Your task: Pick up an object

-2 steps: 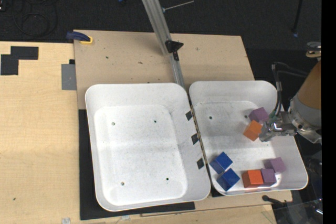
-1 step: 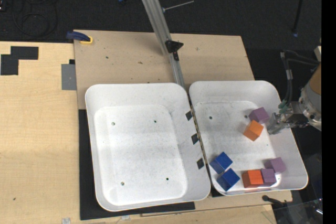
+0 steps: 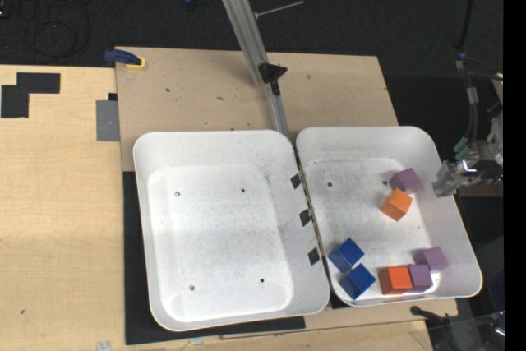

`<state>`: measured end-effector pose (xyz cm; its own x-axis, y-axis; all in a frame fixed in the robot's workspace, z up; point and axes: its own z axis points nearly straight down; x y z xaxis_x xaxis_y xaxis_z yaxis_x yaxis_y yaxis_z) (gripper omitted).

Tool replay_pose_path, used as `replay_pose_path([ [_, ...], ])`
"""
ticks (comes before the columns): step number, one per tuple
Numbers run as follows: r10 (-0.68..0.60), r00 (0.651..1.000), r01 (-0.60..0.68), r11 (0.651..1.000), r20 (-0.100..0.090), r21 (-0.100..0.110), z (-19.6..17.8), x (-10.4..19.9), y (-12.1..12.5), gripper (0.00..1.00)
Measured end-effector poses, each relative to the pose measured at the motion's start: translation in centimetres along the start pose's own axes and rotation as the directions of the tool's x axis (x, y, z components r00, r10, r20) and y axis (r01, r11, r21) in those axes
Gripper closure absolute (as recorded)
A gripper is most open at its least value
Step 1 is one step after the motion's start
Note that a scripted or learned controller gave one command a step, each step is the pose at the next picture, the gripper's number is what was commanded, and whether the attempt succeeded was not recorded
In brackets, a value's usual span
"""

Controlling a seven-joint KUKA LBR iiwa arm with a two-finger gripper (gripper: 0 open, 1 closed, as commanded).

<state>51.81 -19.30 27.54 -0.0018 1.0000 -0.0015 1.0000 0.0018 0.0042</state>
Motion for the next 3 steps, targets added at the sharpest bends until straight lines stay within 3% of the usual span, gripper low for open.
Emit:
replay_pose_path([
  [3,-0.002,1.0,0.003,1.0,-0.004,0.008,2.8,14.9,0.6,1.0],
])
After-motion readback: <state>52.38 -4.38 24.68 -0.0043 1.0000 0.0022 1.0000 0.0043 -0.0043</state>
